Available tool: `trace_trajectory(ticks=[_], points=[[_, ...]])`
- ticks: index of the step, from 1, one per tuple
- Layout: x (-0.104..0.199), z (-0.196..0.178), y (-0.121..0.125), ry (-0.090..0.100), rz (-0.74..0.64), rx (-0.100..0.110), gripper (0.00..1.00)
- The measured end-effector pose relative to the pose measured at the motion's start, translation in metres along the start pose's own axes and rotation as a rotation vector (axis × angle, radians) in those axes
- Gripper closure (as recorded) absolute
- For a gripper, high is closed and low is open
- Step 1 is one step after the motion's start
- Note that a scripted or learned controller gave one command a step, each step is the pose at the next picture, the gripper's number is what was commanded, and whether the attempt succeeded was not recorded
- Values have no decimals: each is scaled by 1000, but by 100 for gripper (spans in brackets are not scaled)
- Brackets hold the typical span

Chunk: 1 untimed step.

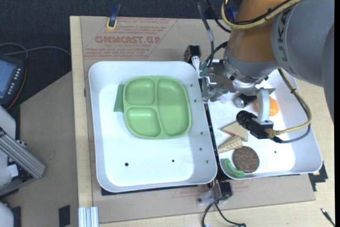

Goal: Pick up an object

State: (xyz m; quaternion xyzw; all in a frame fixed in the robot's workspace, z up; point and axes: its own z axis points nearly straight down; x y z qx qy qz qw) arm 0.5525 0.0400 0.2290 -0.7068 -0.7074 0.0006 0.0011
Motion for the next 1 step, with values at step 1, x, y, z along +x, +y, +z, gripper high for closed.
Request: trace_trajectory(ticks=[1], points=[[3,-6,10,0,0,-5,100]])
